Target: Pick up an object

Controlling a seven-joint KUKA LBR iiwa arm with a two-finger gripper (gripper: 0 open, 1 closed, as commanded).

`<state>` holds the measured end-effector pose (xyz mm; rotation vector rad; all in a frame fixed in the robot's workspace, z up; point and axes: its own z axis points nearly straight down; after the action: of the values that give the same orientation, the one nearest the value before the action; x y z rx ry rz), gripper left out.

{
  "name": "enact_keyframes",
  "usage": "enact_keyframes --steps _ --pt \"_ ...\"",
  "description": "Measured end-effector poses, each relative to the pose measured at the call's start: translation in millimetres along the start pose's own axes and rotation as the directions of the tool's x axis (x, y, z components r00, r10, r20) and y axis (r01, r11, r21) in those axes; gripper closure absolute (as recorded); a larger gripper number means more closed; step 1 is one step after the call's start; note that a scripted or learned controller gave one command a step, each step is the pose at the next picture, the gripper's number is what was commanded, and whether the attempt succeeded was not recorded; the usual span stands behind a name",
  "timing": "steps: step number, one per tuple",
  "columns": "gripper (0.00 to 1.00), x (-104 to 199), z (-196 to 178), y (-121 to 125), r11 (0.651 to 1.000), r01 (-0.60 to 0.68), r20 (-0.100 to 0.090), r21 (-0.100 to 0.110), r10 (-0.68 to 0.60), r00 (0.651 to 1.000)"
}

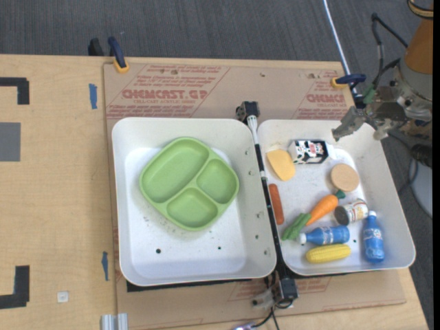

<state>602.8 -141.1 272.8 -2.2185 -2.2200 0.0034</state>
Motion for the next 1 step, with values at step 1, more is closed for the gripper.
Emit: enact_keyframes --steps 1 --pt "0.00 -12.3 110.6 -64.4 1.000 0.030 0.000 -0.001 -0.030 1.000"
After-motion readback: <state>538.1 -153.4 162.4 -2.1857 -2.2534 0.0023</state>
